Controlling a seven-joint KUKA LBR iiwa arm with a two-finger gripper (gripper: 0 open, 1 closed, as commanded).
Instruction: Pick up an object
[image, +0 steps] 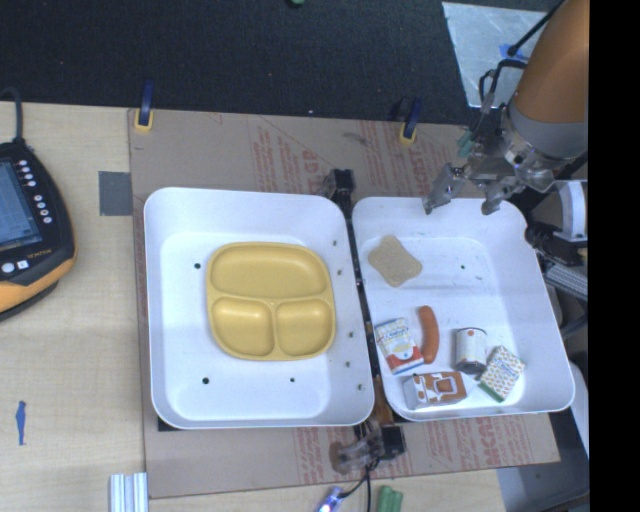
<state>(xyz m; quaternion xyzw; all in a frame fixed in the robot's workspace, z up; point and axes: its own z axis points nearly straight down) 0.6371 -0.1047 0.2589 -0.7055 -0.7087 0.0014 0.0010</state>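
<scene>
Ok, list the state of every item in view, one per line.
Hand: open, holding nothing, above the right bin's far edge.
Yellow tray: flat in the left bin, compartments up.
Brown pad: lying flat in the right bin.
Sausage: lying on its side.
Can: lying on its side.
Red and white packet: lying flat beside the sausage.
Brown packet: lying flat.
Green patterned packet: tilted, near the bin's front corner.

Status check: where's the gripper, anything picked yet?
Gripper open, over right bin's far edge, holding nothing. Bread slice nearest, untouched. Nothing in the way.
</scene>
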